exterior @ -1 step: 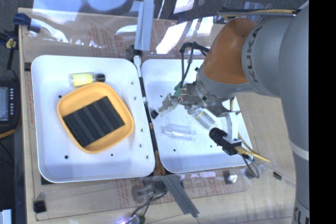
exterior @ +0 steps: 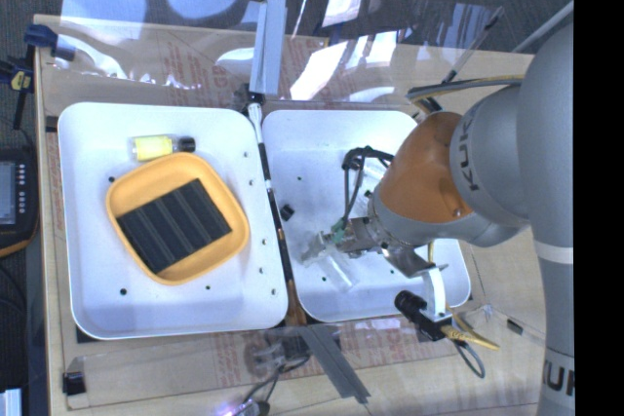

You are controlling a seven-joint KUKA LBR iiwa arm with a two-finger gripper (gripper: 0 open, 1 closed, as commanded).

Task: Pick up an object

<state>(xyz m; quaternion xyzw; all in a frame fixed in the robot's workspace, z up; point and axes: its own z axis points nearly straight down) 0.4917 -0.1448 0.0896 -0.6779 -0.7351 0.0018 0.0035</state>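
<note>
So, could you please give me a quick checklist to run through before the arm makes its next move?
1. Pincer sits low over the right bin: ok.
2. Object between its tips: cannot tell, the area is blurred.
3. Yellow dish lies in the left bin, apart from the arm: ok.
4. Small yellow bottle lies beside the dish: ok.
5. Small dark piece in the right bin, near the divider: ok.

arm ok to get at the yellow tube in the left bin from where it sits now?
Probably yes. The yellow tube lies bare near the far edge of the left bin, apart from the orange dish, with nothing over it. The gripper is down in the right bin, so it must cross the divider first.
</note>
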